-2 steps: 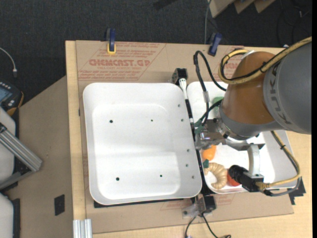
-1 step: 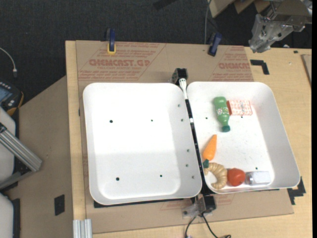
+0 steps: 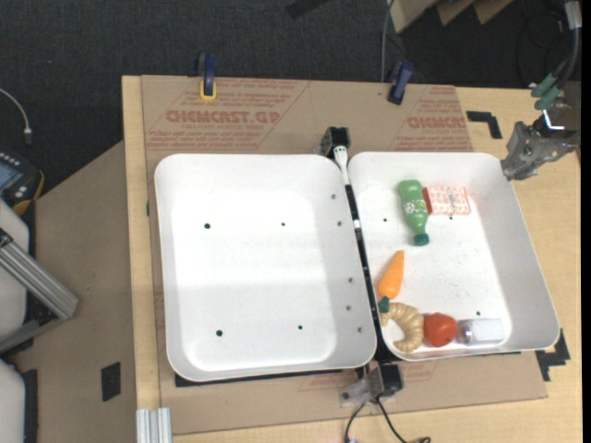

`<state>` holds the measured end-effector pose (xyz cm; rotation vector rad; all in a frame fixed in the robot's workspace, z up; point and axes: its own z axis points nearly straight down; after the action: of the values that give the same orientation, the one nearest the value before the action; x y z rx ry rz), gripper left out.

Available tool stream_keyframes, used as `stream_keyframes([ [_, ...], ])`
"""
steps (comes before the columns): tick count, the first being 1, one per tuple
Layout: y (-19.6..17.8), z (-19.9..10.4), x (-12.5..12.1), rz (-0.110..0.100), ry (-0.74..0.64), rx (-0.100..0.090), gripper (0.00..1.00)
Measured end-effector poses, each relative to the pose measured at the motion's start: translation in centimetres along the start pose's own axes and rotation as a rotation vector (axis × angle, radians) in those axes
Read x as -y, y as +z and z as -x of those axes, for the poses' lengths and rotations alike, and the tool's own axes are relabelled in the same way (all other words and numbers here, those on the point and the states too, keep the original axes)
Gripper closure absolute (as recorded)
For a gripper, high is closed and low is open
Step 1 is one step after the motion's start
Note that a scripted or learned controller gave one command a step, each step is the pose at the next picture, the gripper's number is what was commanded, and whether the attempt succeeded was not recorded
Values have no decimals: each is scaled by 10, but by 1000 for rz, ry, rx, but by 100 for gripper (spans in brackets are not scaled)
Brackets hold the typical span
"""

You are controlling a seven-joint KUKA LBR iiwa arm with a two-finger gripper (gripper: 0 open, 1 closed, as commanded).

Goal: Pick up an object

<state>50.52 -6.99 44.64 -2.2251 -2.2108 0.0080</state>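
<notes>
Clearly I am before the reach: my pincer [image 3: 528,150] waits at the right bin's [image 3: 517,247] far right corner, fingers unclear, I cannot tell. The green bottle [image 3: 414,207] lies nearest; next I must descend onto it.

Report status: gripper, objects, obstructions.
Gripper at right bin's far right corner, holding nothing visible. Green bottle, carrot, tomato untouched in bin. Nothing in the way.
</notes>
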Motion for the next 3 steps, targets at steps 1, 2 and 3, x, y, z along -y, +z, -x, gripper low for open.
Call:
stream_keyframes([
  [1,185,-7,17,-9,-5,-2,100],
  [2,232,48,25,1,-2,-1,100],
  [3,232,-17,24,4,-11,-3,100],
])
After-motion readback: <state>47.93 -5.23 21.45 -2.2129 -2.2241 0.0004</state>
